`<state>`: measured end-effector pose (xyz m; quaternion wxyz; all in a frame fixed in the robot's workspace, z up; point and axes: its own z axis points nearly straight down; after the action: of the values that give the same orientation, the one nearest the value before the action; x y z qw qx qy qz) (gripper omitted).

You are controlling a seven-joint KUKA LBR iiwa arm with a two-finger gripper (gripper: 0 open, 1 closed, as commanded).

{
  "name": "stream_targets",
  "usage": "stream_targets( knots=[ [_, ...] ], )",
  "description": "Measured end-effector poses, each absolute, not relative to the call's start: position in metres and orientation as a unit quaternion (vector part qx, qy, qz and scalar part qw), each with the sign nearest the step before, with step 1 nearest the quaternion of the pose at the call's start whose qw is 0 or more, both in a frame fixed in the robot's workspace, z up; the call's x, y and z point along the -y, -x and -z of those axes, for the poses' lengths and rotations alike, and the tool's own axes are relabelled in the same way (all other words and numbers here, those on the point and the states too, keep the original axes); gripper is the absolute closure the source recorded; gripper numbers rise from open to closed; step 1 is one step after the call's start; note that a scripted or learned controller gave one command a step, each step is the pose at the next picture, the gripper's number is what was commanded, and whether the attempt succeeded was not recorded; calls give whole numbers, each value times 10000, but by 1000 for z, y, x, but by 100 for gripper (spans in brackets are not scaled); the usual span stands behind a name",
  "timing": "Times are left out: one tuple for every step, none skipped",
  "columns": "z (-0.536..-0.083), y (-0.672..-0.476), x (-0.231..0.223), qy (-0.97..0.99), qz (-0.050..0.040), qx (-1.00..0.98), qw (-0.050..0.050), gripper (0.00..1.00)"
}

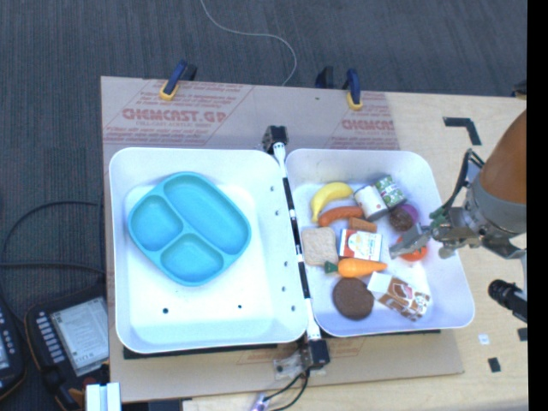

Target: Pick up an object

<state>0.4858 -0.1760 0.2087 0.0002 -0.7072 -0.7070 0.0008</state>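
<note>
Camera view is showing me the gripper (417, 240) working low at the right bin's (445, 311) three o'clock side, its fingers spreading partly open around a small red-orange item (416, 251), though I cannot tell whether they are actually gripping it. Nothing is looking lifted, so I am judging the pick as not done. The carrot (361, 267), banana (330, 197) and brown cookie (352, 298) are lying toward the bin's centre and nine o'clock side.

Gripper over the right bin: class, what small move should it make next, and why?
Probably lower a little onto the red-orange piece. The gripper sits at the right bin's right side, just beside that piece, with nothing visibly held; the carrot lies further left.
</note>
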Motion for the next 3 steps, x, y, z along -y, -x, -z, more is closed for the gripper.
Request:
stream_targets(
  knots=[
    [-89,-487,131,7068,31,7074,-39,0],
    [-100,-488,132,7073,36,7069,-53,100],
    [-99,-488,132,7073,35,7069,-49,0]
  ],
)
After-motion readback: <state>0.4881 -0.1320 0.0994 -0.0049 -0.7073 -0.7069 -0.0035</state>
